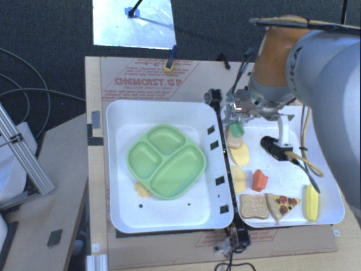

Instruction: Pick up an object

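The grey arm's gripper (233, 120) is seen lowered over the far left corner of the right bin (285, 179), close against the divider between the two bins. A small green toy (237, 130) is seen directly beneath it, touching it or very nearly so. Whether the gripper is spread or clamped cannot be told from this angle, nor whether the toy is gripped.

Just near of the green toy, three pale yellow food pieces (240, 156) are strung along the bin's left wall. An orange-red piece (259, 180) is placed to their right. Along the near wall, a toast slice (254, 206), a pizza slice (282, 204) and a yellow corn cob (311, 202) are lined up from left to right.

In the left bin (130, 123), a green divided plate (166, 161) is laid flat, with a small yellow scrap (142, 189) tucked at its near left edge. Both bins are set on a cardboard sheet (149, 75) printed in red.
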### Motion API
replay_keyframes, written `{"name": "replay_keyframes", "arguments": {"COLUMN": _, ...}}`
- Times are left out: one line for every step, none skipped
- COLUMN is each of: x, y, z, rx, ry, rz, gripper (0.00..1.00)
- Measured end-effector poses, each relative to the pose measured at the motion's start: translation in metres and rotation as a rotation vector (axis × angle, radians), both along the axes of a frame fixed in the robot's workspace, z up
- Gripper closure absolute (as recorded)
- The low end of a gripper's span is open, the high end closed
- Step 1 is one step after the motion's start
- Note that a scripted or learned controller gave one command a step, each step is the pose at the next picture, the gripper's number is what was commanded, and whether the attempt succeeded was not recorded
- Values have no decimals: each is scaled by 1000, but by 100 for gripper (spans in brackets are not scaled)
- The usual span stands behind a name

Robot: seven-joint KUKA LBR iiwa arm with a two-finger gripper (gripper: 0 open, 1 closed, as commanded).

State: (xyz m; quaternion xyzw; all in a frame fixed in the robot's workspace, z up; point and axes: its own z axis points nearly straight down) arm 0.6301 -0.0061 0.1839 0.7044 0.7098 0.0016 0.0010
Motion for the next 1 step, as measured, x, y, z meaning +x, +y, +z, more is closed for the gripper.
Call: {"name": "replay_keyframes", "arguments": {"x": -32, "y": -5, "z": 70, "rx": 0, "ry": -2, "rz": -6, "gripper": 100}}
